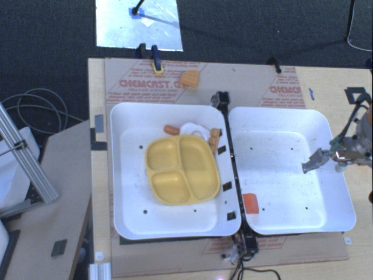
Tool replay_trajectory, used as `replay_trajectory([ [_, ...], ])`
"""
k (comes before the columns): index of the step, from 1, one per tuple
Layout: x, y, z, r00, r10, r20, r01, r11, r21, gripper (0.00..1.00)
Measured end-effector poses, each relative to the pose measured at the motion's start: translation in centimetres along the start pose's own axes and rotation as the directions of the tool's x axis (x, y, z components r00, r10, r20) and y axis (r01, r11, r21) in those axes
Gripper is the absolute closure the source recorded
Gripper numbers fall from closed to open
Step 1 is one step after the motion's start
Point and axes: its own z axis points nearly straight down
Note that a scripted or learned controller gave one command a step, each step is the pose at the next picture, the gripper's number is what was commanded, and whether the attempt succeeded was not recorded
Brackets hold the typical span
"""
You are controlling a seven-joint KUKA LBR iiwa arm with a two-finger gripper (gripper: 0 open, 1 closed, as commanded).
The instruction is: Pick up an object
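Observation:
My gripper (310,164) reaches in from the right and hangs over the right part of the right bin (280,121), with nothing seen in it. A small orange-red block (250,203) lies at that bin's near left corner, well left of the gripper. The left bin (125,156) holds a yellow divided plate (182,169). Just behind the plate lie an orange sausage-shaped piece (171,130), a white item (193,130) and a small tan piece (214,139).
A tan block (189,78) sits on the bench behind the left bin, near a yellow clamp (157,62). The black divider (230,168) runs between the bins. A shiny metal sheet (139,15) lies on the floor at the back.

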Motion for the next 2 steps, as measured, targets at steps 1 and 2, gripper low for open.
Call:
replay_trajectory([
  [1,14.1,-0.1,-8.1,1.000,-0.017,-0.005,0.017,1.000,-0.011,0.00],
  [2,19.1,-0.2,-13.7,1.000,-0.008,-0.002,0.008,1.000,-0.007,0.00],
])
